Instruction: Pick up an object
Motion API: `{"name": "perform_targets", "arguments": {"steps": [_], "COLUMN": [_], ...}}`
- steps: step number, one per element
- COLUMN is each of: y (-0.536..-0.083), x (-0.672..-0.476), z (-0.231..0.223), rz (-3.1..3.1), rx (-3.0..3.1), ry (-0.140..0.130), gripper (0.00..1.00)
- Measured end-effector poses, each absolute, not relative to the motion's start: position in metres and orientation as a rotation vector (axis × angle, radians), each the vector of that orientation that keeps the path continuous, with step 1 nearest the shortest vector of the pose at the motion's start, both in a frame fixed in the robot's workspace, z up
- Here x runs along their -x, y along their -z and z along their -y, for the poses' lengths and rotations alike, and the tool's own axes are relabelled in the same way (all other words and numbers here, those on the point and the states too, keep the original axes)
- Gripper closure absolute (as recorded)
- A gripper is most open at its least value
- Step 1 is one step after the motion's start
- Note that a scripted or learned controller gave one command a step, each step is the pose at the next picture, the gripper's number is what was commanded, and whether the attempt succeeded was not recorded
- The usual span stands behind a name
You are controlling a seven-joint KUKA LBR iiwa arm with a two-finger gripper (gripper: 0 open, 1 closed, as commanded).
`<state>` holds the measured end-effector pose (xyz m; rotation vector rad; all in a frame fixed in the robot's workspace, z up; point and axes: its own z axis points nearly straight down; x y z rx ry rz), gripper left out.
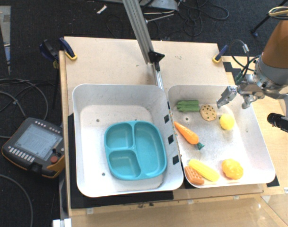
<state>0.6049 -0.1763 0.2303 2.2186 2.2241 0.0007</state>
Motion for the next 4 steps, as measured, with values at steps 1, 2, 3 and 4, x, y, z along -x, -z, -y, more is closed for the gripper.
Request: {"name": "perform_targets", "arguments": {"steps": [1, 2, 3, 4], "y": [-0.23, -0.173, -0.118, -0.118], "x": [-0.605, -0.595, -0.6, -0.605], "z": [0.176, 0.18, 0.185, 0.187], "rz": [-2.225, -2.225, -2.21, -2.203], "rx": [-2.218, -2.225, -2.212, -2.204], "ry": [0.001, 0.006, -0.003, -0.014], "gripper": [0.0, 0.0, 0.0, 0.0]}}
